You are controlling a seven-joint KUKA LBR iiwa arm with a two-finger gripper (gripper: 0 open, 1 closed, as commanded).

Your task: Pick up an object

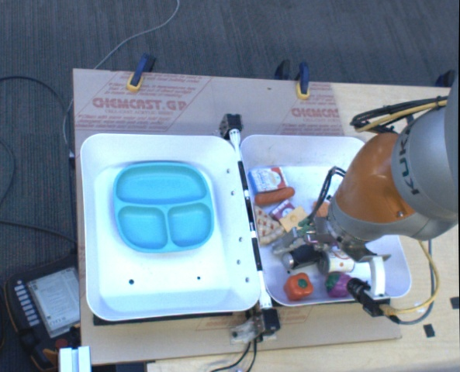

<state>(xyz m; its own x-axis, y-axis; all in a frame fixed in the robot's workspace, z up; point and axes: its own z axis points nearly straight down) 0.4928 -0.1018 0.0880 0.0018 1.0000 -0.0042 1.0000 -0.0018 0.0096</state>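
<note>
The right bin (392, 281) holds several toy foods: a blue and white carton (267, 179), a brown sausage (274, 196), a criss-cross waffle piece (268, 227), a yellow wedge (292, 218), a red tomato (298, 287) and a purple piece (337, 285). My gripper (306, 245) is low in the middle of this bin, over the pile just right of the waffle and above the tomato. The orange band (373, 180) and wrist hide the bin's right half.
The left bin (98, 285) carries a blue divided plate (165, 206). A metal clamp strip (245, 200) runs between the two bins. Cables (392, 115) loop off the arm at the right. Blue and yellow clips (302, 80) hold the board's far edge.
</note>
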